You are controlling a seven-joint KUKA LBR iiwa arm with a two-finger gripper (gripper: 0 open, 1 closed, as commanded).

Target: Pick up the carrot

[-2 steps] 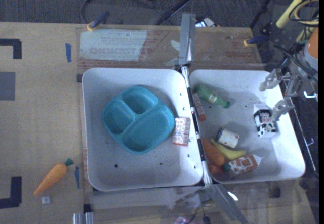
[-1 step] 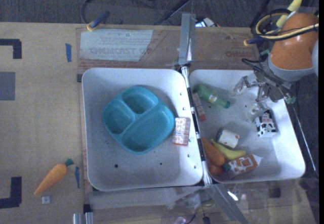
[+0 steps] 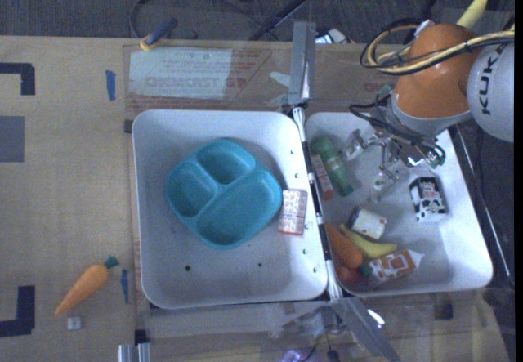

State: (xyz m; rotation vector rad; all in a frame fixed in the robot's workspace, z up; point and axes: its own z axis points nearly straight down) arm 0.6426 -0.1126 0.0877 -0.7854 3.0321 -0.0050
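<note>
Carrot (image 3: 344, 247) in the right bin beside the banana (image 3: 368, 243): light, rigid, slick; grip mid-body. End effector (image 3: 391, 166) spread, empty.

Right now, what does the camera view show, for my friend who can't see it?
A robot gripper hangs over the right bin, above a green bottle, banana and carrot. The left bin holds a blue divided plate.

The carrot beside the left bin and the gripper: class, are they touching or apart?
Apart. The camera view shows the carrot lying on the bench outside the left bin, while the gripper hangs over the right bin.
</note>
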